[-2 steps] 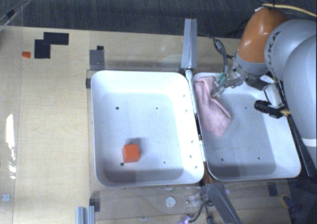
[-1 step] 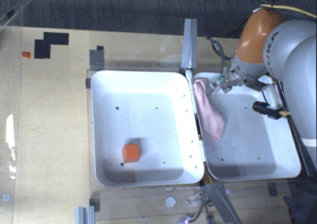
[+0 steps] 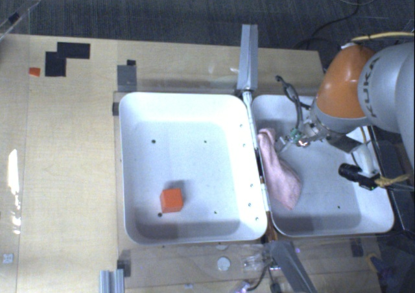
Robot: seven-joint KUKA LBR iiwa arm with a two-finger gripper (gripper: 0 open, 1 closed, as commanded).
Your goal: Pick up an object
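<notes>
At the near edge of the surface (image 3: 65,207), grey brackets and a round fitting sit below the two bins. In the left bin (image 3: 188,107), an orange block (image 3: 172,200) lies toward the near left corner, flat on the white floor and apart from the walls. Across the divider, in the right bin (image 3: 337,217), a pink cloth (image 3: 279,170) lies bunched along the left wall, its near end rounded, its far end rising toward the hand (image 3: 295,137). The hand sits just beside the cloth's far end, over the bin's far left part; whether it touches or grips the cloth cannot be told, and how far it is spread cannot be told either, since the parts there are small and tangled with cables. The arm (image 3: 379,87), grey with its orange band, reaches in from the right above the bin. Farther back, black marks (image 3: 65,56) and a small orange square (image 3: 34,72) lie on the surface's far left.
</notes>
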